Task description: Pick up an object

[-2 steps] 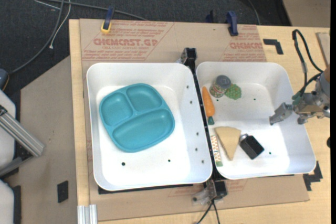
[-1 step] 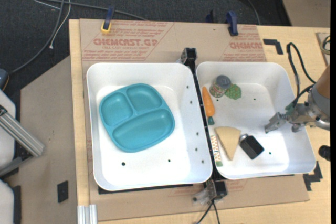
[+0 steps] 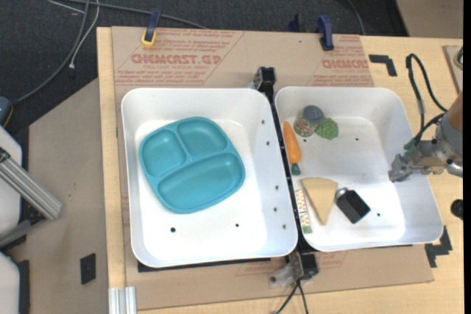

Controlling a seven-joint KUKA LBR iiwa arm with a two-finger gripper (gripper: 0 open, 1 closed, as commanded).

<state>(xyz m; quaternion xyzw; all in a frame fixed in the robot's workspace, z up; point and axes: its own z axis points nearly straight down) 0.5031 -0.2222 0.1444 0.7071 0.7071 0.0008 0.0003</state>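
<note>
Claw (image 3: pixel 401 167) low over right bin's (image 3: pixel 383 103) right wall, touching no object.

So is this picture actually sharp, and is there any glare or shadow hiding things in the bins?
In the camera view the light is even and soft. The white bins look bright but not blown out. The blue plate and the carrot are crisp enough, with faint shadows. The gripper at the right bin's edge is small and slightly blurred.
</note>
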